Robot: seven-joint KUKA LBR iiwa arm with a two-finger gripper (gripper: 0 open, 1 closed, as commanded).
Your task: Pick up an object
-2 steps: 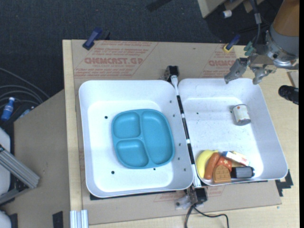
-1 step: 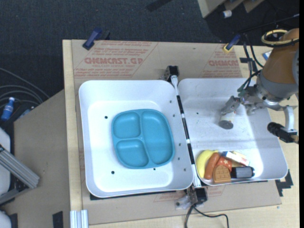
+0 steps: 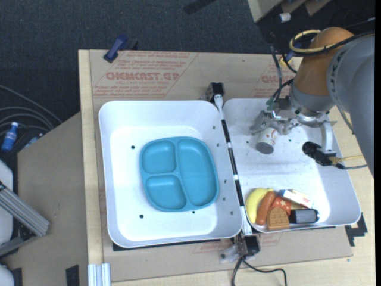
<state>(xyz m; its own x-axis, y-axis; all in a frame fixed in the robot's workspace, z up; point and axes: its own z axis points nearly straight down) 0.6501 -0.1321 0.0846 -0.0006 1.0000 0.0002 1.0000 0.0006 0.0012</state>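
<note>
The gripper [image 3: 271, 124] is down in the right bin [image 3: 286, 173], over its far half, and from this slant it cannot be told whether it is spread or closed. Just on its near side lies a small cylinder [image 3: 266, 143], pale with a red mark on its side and a grey end facing the camera. It sits on the bin floor close under the gripper, and whether the two touch is not clear. Behind the gripper the grey arm [image 3: 354, 70] rises toward the right, with its orange band [image 3: 315, 61] above the wrist. In the bin's near corner a cluster of things is packed together, well apart from the cylinder. It holds a yellow piece [image 3: 254, 201] on the left, against the wall shared with the other bin, and an orange-red piece [image 3: 277, 205] touching it. A brown piece [image 3: 277, 218] is in front of that, a white tube with red print [image 3: 298, 197] lies slanted across the back, and a black item [image 3: 305, 216] is on the right. The left bin [image 3: 119, 159] holds a blue divided plate [image 3: 178, 173] lying flat near its middle, with three compartments, two smaller on the left and one long on the right. Both bins rest side by side on a brown board with red lettering [image 3: 143, 73], and a small blue object [image 3: 115, 49] lies at the board's far left edge, outside the bins.
</note>
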